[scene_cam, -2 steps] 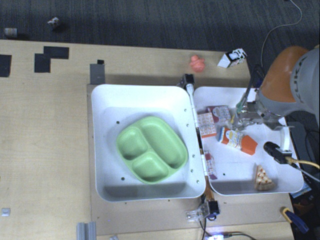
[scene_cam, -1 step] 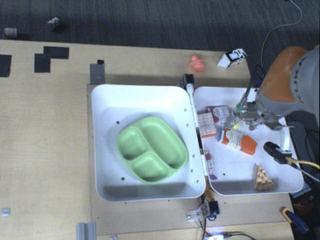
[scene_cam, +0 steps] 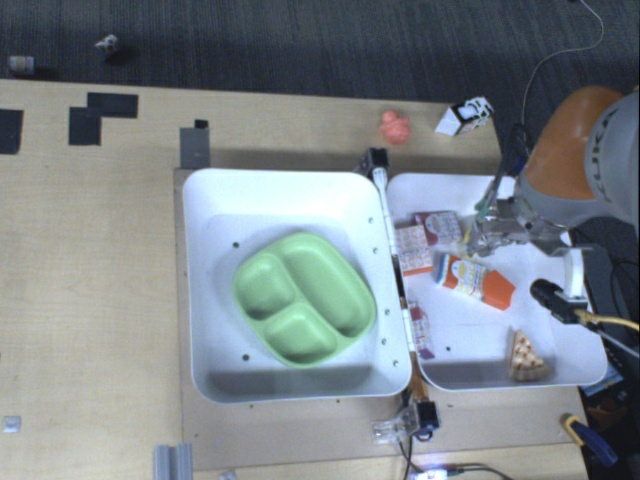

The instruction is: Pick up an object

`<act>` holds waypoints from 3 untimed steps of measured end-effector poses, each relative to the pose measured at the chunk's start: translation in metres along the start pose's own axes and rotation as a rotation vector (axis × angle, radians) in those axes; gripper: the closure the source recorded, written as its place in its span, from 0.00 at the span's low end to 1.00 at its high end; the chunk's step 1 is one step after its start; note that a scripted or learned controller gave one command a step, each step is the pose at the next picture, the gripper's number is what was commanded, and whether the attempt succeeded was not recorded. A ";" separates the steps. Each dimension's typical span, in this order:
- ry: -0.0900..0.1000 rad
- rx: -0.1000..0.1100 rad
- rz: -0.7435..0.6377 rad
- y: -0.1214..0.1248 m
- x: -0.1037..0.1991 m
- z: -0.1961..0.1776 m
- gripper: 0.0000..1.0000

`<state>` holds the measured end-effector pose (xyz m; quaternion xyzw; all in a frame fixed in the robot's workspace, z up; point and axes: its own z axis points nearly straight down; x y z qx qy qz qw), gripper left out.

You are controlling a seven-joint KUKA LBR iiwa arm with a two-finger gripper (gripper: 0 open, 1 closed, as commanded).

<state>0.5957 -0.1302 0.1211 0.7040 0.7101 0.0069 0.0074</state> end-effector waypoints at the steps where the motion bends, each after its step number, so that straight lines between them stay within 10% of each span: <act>1: 0.000 0.000 0.000 0.000 0.000 0.000 0.00; 2: 0.000 -0.004 -0.003 0.002 0.001 -0.011 1.00; 3: 0.001 -0.004 -0.003 0.001 0.001 -0.011 0.00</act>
